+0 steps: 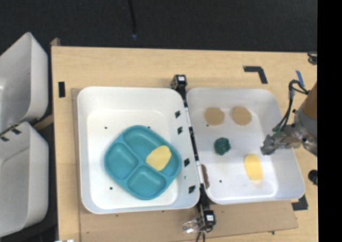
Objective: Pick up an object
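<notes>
Nearest the lens, a yellow piece (254, 167) lies on the right bin (235, 195) floor, just below and left of the gripper (271, 145) (whether it is open or closed, I cannot tell). Left of the gripper sits a dark green lump (222, 146); two tan discs (227, 116) lie farther back. Another yellow piece (158, 157) rests on the blue divided plate (128, 155) in the left bin (91, 129).

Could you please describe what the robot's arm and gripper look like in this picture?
The gripper is a small grey metal piece, blurred, at the right bin's right side. Behind it the arm shows as a grey wrist with an orange-brown part above. Dark cables, one with a blue tip, loop up beside it.
</notes>
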